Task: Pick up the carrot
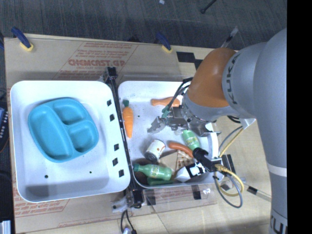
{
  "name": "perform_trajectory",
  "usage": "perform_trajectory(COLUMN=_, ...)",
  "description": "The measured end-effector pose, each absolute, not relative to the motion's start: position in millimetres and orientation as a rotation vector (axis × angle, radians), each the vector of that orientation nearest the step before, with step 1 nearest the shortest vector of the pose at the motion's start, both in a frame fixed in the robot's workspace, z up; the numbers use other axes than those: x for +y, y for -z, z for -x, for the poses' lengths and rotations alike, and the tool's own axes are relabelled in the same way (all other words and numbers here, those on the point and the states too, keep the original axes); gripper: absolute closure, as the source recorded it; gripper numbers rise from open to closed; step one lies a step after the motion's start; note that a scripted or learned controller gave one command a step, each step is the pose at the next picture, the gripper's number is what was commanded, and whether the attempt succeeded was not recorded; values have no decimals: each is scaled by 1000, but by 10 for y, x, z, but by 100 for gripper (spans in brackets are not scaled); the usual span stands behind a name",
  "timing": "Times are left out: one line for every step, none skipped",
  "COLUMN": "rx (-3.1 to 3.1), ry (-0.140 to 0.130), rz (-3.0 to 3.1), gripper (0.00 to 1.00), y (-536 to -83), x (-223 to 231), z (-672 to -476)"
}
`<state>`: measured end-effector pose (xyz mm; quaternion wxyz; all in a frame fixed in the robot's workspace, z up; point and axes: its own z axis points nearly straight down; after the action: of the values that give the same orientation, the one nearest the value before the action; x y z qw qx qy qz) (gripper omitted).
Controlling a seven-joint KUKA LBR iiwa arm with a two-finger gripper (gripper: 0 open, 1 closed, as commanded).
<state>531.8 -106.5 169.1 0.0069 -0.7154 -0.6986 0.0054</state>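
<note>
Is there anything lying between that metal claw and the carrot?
No. In the camera view, only bare white bin floor separates the gripper from the carrot.

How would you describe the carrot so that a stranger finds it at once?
Look in the right white bin, along its left wall. The carrot lies there lengthwise, orange with a green top, apart from the green bottle and the white cup.

Even overhead light; soft focus
</note>
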Motion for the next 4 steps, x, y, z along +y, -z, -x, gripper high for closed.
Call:
perform_trajectory(rx=-2015, ry=-13, rz=2401, gripper=0, y=-889, x=-1228, z=-5903)
perform_trajectory(rx=-1718, ry=-8, rz=2627, gripper=0, y=-921, x=-902, z=-6356)
perform_trajectory(rx=-1045, ry=-8, rz=2956, gripper=0, y=-923, x=-986, z=-6524)
perform_trajectory(rx=-1413, ry=1, rz=2808, gripper=0, y=-2619, x=-1857, z=-6339)
